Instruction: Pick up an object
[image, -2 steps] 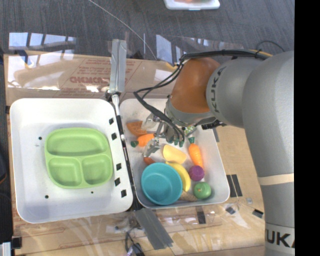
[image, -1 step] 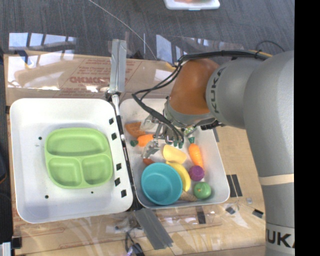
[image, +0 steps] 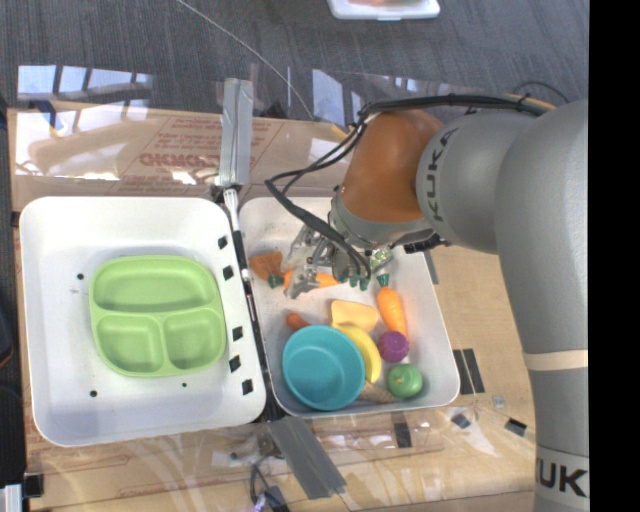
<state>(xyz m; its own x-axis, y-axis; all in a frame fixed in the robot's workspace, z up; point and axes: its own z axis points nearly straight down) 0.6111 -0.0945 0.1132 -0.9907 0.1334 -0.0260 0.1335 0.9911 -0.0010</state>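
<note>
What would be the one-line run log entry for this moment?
arm: over right bin | gripper: low, beside orange pieces | grasp: unconfirmed | blue bowl, carrot: in right bin | green tray: in left bin

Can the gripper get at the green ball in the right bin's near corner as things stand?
Probably yes: the green ball lies uncovered on top, near the gripper. The purple ball and bin wall crowd it.

You can't tell how the gripper (image: 318, 268) is set; its tip blurs into small orange pieces. The teal bowl (image: 322, 367) covers part of the banana (image: 366, 352), and the arm (image: 520, 200) runs off the bottom edge.
</note>
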